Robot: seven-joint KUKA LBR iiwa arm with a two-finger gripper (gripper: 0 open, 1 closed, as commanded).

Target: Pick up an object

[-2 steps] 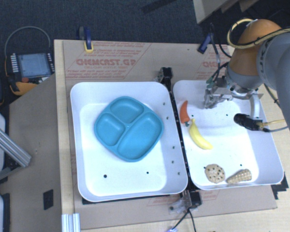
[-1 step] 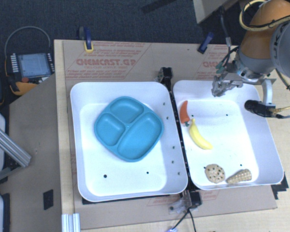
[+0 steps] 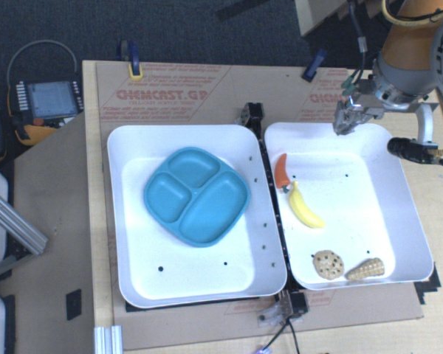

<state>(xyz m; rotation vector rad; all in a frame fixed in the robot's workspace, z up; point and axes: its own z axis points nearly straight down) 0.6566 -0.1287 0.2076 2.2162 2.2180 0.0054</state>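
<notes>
Camera view from above shows us two shallow white bins side by side: the left bin (image 3: 133,271) carries a blue plastic divided plate (image 3: 197,195), and the right bin (image 3: 399,198) carries four small items. Against its left wall lies a slim orange carrot-shaped toy (image 3: 281,170), with a yellow plastic banana (image 3: 305,207) just beside and below it, the two nearly touching. Near the front wall sit a round speckled cookie (image 3: 328,264) and a tan ridged cone-shaped piece (image 3: 365,269), close together.

Our two-finger gripper (image 3: 345,124) hangs over the right bin's far rim, well apart from every item; whether it is spread or pressed together we cannot tell, and nothing is visibly pinched.

We judge the pick not yet begun. To do it well, we would choose the banana, line up across its narrow width, and descend at its lower end, away from the carrot, so the neighbour is not nudged.
</notes>
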